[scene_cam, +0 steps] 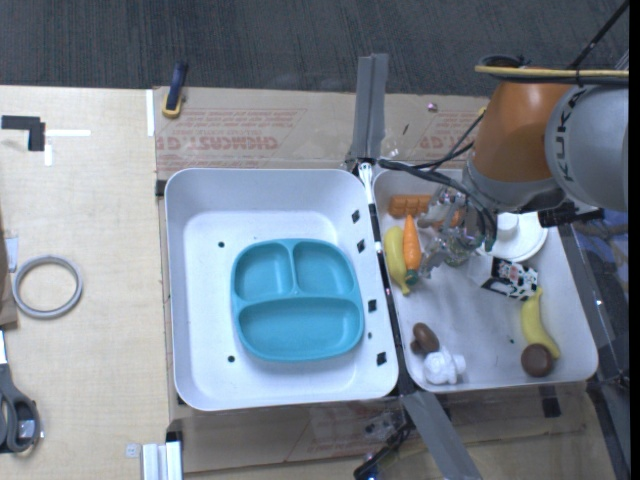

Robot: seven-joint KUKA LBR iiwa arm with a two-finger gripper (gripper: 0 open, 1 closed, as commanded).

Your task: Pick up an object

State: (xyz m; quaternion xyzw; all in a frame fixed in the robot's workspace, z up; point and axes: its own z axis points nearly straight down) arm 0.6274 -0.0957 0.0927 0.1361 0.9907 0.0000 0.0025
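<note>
**A:** Where's the gripper (445, 240)?

**B:** Low in the right bin (575, 298), near its upper left corner, under the grey arm (560, 128) with the orange band. I cannot tell whether it is apart or together; the metal there is a tangle.

**A:** What is nearest it?

**B:** A carrot (411, 241) just to its left, long axis running up and down the view, lying against a banana (397, 260) along the bin's left wall. That banana also runs up-down, tip toward the bottom. An orange piece (408, 206) lies crosswise just above them.

**A:** Anything held?

**B:** Nothing seen between the jaws.

**A:** Farther out?

**B:** A black-and-white toy (512, 279) to the right, then a second banana (534, 324) with its long axis up-down, ending at a brown ball (537, 360). Another brown ball (425, 338) and a white lump (443, 368) sit near the bottom left. The left bin (190, 268) holds a blue divided plate (297, 299).
</note>
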